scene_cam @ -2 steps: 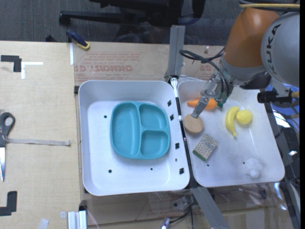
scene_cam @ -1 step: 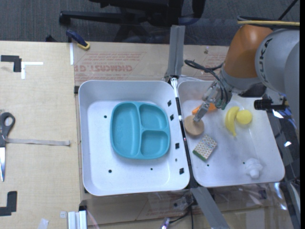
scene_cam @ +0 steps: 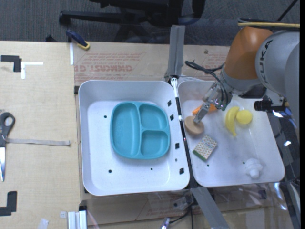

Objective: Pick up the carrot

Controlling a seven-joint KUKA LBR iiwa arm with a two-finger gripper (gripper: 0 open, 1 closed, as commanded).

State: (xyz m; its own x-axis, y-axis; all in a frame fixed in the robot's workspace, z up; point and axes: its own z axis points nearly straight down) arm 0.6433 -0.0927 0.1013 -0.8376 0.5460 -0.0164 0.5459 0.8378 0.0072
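Note:
The carrot [scene_cam: 196,111] is a small orange piece lying in the right bin [scene_cam: 267,175], close to its left wall. My gripper [scene_cam: 210,111] reaches down from the right and hangs just to the right of the carrot. One finger [scene_cam: 204,113] slants in front of the carrot and hides part of it. The fingers stand open, and the carrot is beside them, not between them.
A tan round piece [scene_cam: 194,126] lies just below the carrot, with a checked sponge [scene_cam: 205,148] further down. A yellow banana [scene_cam: 231,119] and a lemon [scene_cam: 245,117] sit right of the gripper. A white object [scene_cam: 252,168] is near the front. A teal divided plate [scene_cam: 141,130] fills the left bin [scene_cam: 95,175].

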